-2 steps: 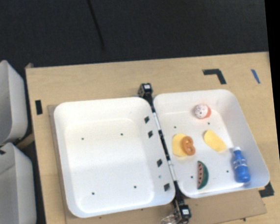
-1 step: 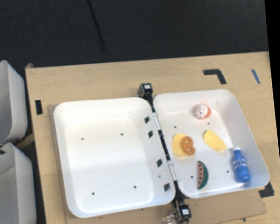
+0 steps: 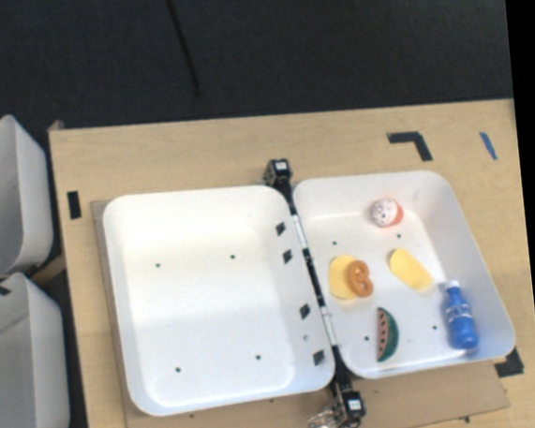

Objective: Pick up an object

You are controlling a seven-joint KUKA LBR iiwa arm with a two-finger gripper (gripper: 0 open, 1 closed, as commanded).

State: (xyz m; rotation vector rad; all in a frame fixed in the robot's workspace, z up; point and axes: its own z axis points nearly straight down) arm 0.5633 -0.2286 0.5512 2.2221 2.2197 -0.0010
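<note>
Camera view looks down on a light-brown wooden table (image 3: 196, 154) bearing two shallow white bins side by side, the left white bin (image 3: 117, 298) and the right white bin (image 3: 434, 183), joined along a dark clipped seam.

All the candidates lie in the right white bin. A small round white-and-red ball (image 3: 385, 211) sits near its far wall. Nearer the middle are an orange ring-shaped toy (image 3: 352, 277) by the seam and, just beside it to the right, a yellow oblong toy (image 3: 410, 269); the two are close but apart. Towards the near wall lies a red-and-green watermelon-slice toy (image 3: 384, 333), and near the right wall a blue plastic bottle with a white cap (image 3: 459, 316) lies on its side, close to the wall.

Whether the fingers are apart or together cannot be told from this view. Nothing is lifted; every piece rests on the bin floor, so I judge the task to be at its very start, with the approach to a chosen object not yet made.

The next move calls for choosing one object and coming down over it with room on both sides. The watermelon-slice toy and the ball stand clear of their neighbours and seem the easier targets. The bottle may roll, and its nearness to the wall leaves little space on that side.
</note>
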